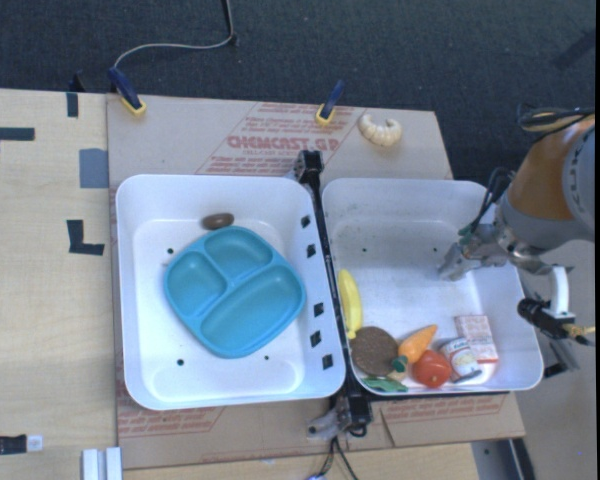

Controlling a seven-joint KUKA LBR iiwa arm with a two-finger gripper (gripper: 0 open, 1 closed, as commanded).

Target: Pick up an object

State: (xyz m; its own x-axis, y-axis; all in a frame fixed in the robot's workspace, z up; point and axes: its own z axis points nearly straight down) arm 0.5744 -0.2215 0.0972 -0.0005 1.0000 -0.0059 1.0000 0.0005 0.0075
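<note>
Crowded into near right corner of right bin point(400, 236): red tomato point(432, 369), orange carrot point(418, 343), brown disc point(375, 348), small can point(464, 359), little carton point(475, 331). Yellow banana point(350, 303) tight against left wall, so little room on that side. Looks like toy food throughout: probably light, stiff, smooth-skinned, hardly fragile. Carrot likely easiest, narrow enough to pinch across its middle; tomato round and slippery, apt to squirt out.

Gripper point(458, 264) low over bare floor at far right of same bin, apart from the cluster; impossible to tell whether spread or closed. Nothing visibly held.

Over in left bin point(140, 368): blue divided plate point(235, 290), small brown lump point(218, 221).
</note>
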